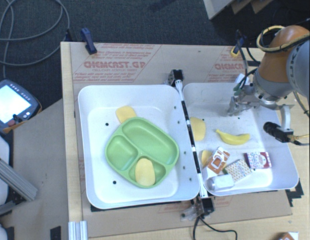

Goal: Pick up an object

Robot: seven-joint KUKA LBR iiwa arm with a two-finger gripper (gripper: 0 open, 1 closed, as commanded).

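Observation:
My gripper (pixel 238 106) hangs over the back part of the right bin (pixel 275 184), with the grey and orange arm coming in from the right. A yellow banana (pixel 233 138) lies in front of it, apart from it. Further front lie an orange-and-white packet (pixel 220 161), a patterned packet (pixel 238 170), a red-and-white packet (pixel 258 160) and a white object (pixel 222 182). A yellow piece (pixel 198 128) rests by the bin's left wall, and a small orange piece (pixel 206 157) lies below it.
The left bin (pixel 94 104) holds a green divided tray (pixel 141 149) with a yellow item (pixel 144 171) in its front compartment. Another yellow piece (pixel 125 114) lies behind the tray. A black clip (pixel 176 76) sits where the bins meet at the back.

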